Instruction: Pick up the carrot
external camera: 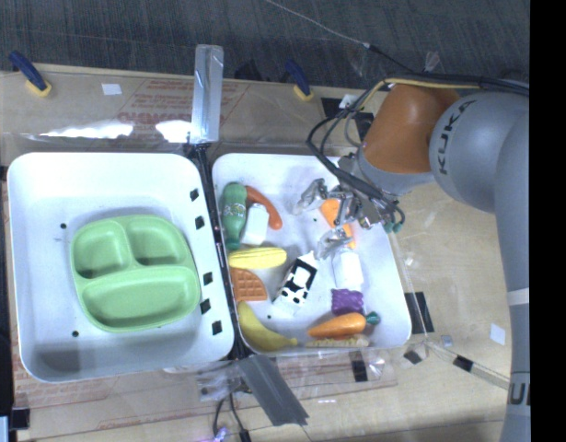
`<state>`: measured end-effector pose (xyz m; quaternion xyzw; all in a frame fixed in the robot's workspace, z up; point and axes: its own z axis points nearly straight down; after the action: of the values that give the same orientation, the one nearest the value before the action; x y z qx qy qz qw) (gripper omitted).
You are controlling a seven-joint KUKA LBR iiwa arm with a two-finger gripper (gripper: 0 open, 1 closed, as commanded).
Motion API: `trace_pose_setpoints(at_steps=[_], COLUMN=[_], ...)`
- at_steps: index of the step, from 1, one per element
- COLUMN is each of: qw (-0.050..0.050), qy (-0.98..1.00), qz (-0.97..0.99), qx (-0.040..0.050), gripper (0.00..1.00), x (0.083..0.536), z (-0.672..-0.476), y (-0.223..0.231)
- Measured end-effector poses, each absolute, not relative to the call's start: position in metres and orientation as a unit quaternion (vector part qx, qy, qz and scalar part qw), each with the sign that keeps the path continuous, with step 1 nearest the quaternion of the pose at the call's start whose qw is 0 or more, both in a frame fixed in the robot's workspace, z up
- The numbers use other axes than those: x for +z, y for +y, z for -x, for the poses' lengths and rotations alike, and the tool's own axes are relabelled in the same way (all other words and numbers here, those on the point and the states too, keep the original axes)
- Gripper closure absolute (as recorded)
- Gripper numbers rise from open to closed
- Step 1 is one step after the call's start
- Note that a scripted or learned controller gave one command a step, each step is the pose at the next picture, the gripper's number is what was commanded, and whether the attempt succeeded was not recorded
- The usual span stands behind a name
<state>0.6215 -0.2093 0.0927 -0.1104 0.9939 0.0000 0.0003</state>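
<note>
Camera view is taken from above, looking down at a slant on two white bins set side by side on the bench. The left bin [25, 274] is occupied by a green divided plate [133, 273], around which bare floor is left on every side. The right bin [264, 166] is crowded. A carrot [338, 325] is seen lying on its side close to the near wall, its green top turned toward the right corner. A purple item [348, 299] is found just above it and a banana [261, 332] to its left along the same wall, so little free room is left around it. Farther up, a green bottle-shaped item [234, 211], an orange chilli-like piece [265, 206], a corn cob [257, 258], a waffle-like piece [248, 286], a black-and-white tagged block [298, 282] and a white bottle [347, 268] are spread across the floor. The gripper [336, 217] is held over the upper right part of this bin, well apart from the carrot, with an orange piece [329, 212] lying beside its metal fingers. Whether the fingers are spread or pressed together cannot be told, and nothing can be made out as pinched between them. Open white floor is left only near the far wall.
</note>
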Motion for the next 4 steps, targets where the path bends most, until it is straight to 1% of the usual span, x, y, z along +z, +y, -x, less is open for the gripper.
trace_pose_setpoints(at_steps=[1, 2, 3, 4], qw=[0.002, 0.002, 0.004, 0.007], qy=[0.994, 0.993, 0.993, 0.993], qz=[0.114, 0.114, 0.116, 0.118], qx=[-0.0004, -0.0003, -0.0010, -0.0018], gripper=[1.00, 0.00, 1.00, 1.00], x=[0.104, 0.104, 0.115, 0.126], z=[-0.624, -0.624, -0.625, -0.627], y=[-0.207, -0.207, -0.206, -0.205])
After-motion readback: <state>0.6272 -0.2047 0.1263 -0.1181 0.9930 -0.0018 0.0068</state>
